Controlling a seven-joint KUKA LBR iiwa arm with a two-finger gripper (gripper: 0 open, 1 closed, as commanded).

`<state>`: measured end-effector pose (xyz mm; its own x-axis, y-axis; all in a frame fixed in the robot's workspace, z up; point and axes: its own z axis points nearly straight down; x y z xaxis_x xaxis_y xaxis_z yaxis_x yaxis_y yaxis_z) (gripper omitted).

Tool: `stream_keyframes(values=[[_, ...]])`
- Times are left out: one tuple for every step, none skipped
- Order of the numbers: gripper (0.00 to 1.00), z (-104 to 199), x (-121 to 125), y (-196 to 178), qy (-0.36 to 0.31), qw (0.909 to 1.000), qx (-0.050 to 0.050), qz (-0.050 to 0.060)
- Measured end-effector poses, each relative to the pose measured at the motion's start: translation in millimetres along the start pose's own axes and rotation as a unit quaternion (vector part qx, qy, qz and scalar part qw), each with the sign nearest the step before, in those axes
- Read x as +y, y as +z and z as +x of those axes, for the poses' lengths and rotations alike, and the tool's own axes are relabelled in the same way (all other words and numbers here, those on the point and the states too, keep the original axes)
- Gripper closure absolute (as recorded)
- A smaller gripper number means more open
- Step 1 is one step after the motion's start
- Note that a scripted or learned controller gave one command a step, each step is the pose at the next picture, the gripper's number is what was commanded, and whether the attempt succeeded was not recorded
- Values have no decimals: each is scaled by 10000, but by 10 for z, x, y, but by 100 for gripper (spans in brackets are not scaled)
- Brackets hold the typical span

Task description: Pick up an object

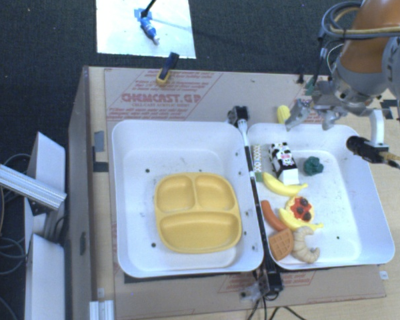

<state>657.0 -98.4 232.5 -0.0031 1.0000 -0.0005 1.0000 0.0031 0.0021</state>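
My gripper point(314, 117) hangs open above the far rim of the right bin point(360, 205), with nothing between its fingers. Below it in that bin lie a black-and-white toy cow point(280, 157), a green toy point(313, 166) and a banana point(283, 185). Nearer the front are a sausage point(273, 215), a yellow pizza slice point(300, 209), a waffle point(281, 243) and a croissant point(306, 249). A small yellow piece point(283, 114) sits just left of the gripper, beyond the bin's rim.
The left bin point(133, 179) holds a yellow divided plate point(197, 212). A white sheet point(144, 19) with a blue item lies on the dark floor behind the bench. The right half of the right bin shows bare floor.
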Motion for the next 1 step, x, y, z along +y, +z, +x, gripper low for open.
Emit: stream_keyframes(values=[[0,-63,-551,1307,10,10000,4,17]])
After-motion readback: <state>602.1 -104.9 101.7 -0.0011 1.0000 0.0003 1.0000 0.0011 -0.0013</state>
